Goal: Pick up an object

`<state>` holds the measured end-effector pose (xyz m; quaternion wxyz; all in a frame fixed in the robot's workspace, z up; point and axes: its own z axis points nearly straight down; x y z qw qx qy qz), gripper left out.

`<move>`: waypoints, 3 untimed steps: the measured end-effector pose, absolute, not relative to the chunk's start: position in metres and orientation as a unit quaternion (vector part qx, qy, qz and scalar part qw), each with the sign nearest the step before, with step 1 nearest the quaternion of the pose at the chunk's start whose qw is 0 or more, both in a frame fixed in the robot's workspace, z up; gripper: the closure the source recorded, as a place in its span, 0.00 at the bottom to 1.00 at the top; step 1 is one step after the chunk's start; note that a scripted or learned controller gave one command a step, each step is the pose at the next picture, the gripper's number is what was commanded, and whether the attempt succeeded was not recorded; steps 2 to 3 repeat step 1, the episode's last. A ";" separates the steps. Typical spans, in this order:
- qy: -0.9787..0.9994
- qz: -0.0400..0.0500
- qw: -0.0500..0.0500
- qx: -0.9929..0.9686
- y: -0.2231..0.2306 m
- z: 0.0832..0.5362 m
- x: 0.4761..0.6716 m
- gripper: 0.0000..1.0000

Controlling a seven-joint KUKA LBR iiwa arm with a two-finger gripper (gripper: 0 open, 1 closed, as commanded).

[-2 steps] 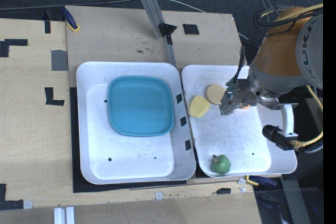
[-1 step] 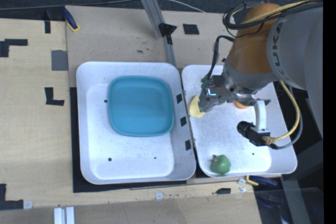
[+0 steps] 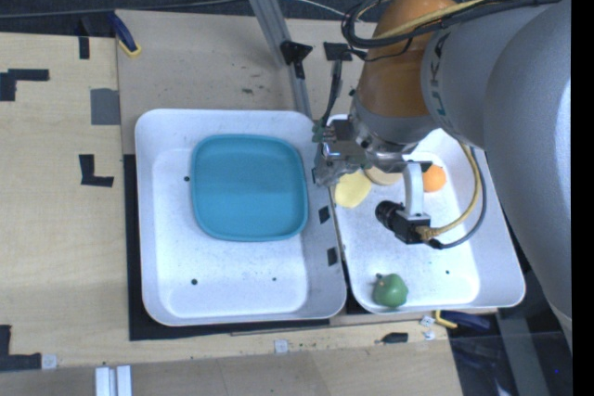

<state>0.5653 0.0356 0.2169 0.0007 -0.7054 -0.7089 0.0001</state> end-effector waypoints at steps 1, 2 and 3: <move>-0.709 0.000 0.001 -0.706 0.084 0.211 0.580 1.00; -0.709 0.000 0.001 -0.706 0.084 0.211 0.580 1.00; -0.709 0.000 0.001 -0.706 0.084 0.211 0.580 1.00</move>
